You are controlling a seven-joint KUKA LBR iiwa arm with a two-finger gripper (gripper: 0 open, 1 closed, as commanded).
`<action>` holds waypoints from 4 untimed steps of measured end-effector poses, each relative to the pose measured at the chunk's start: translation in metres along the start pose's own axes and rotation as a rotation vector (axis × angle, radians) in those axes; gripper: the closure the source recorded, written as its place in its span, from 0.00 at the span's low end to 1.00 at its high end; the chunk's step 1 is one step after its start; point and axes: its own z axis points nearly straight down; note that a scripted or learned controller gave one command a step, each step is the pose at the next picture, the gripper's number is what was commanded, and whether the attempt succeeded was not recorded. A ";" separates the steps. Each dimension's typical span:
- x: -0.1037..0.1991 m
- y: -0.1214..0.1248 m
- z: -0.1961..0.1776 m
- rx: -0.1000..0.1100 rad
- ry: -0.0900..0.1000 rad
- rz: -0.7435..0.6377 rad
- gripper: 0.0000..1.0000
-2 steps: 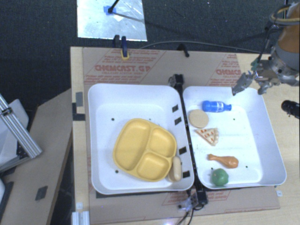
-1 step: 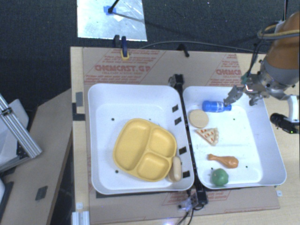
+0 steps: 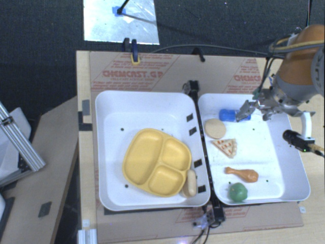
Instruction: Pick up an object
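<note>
The right bin holds a blue block at its far left, a round tan cookie, a pizza slice, a brown drumstick and a green ball. My gripper hangs over the far part of this bin, just right of the blue block. Its fingers are spread open with nothing between them. The left finger's tip is close to the block's right end; I cannot tell whether it touches.
The left bin carries a yellow compartment tray with a tan bread roll at its near right corner. A black divider runs between the bins. A black cable part sticks out over the right bin's right rim.
</note>
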 end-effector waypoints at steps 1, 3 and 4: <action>0.004 0.008 0.048 0.000 0.000 -0.004 0.00; -0.002 0.016 -0.013 -0.007 -0.001 -0.002 1.00; -0.002 0.017 -0.034 -0.005 -0.001 -0.003 1.00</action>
